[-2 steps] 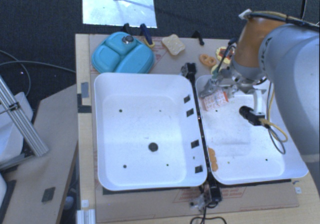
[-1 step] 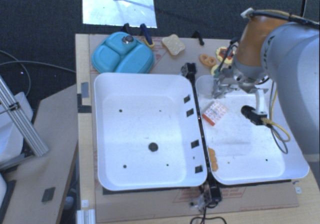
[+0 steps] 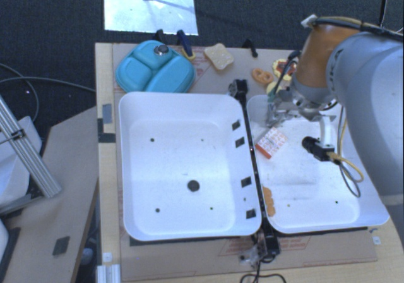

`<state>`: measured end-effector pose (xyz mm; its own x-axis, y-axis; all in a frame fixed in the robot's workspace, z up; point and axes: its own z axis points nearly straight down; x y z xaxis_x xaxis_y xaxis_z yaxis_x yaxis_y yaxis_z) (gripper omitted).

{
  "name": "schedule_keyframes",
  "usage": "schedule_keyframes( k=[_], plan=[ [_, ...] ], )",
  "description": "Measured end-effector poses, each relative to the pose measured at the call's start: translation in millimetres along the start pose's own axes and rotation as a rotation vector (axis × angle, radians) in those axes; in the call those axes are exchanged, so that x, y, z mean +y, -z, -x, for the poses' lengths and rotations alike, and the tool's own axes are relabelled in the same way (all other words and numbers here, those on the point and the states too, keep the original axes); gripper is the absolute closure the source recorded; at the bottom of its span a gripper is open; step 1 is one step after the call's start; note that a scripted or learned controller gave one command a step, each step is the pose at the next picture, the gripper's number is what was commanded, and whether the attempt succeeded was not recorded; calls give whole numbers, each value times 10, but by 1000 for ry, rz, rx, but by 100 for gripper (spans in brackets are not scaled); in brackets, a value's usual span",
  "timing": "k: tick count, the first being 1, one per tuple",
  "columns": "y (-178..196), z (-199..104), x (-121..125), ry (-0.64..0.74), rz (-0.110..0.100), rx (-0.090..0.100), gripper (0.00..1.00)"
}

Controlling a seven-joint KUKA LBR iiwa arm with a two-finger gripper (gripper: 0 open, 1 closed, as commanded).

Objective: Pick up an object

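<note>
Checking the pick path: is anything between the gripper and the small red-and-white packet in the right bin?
Nothing visible. The gripper hangs just above the red-and-white packet on the right white bin floor.

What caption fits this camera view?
KUKA arm's gripper hovers above a red-and-white packet in the right bin.
</note>
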<state>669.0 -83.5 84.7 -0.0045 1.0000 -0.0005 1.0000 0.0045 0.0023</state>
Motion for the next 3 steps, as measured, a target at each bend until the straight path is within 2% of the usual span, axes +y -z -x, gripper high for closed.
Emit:
schedule_keyframes(
  k=[1,2,3],
  plan=[
    [5,2,2,0,1,0,100],
    [29,124,-844,-6,4,0,100],
    [1068,-902,-937,10,9,5,100]
  ],
)
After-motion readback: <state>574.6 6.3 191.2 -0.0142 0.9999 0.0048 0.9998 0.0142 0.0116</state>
